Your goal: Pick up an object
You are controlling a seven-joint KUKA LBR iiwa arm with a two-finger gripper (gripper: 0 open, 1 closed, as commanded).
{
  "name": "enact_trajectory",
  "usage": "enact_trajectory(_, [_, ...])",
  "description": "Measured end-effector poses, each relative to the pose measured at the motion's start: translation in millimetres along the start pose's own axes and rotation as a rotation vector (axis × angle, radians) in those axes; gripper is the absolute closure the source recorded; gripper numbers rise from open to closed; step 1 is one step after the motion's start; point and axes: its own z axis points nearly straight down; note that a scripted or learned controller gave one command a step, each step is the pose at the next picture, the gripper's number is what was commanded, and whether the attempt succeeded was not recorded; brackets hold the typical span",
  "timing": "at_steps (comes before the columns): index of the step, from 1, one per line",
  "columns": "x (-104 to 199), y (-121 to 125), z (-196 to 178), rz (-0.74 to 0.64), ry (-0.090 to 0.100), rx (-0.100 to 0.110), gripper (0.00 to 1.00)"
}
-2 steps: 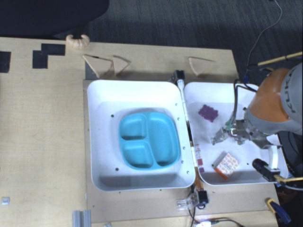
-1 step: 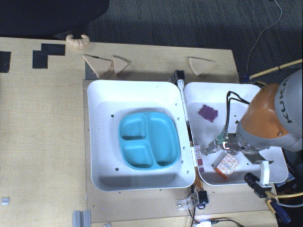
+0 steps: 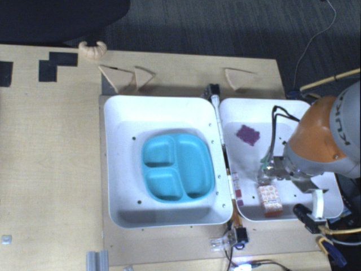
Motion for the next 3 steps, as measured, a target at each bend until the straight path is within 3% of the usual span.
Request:
enact_trajectory(1, [-41.2, 57.4, 12.4, -0.003, 0.003, 0.009, 1.00])
enact_trajectory(2, [-40.9, 56.9, 13.3, -0.002, 0.003, 0.010, 0.00])
enact_trajectory(3, [5.6, -2.8, 11.5, 0.001, 0.003, 0.008, 0.00])
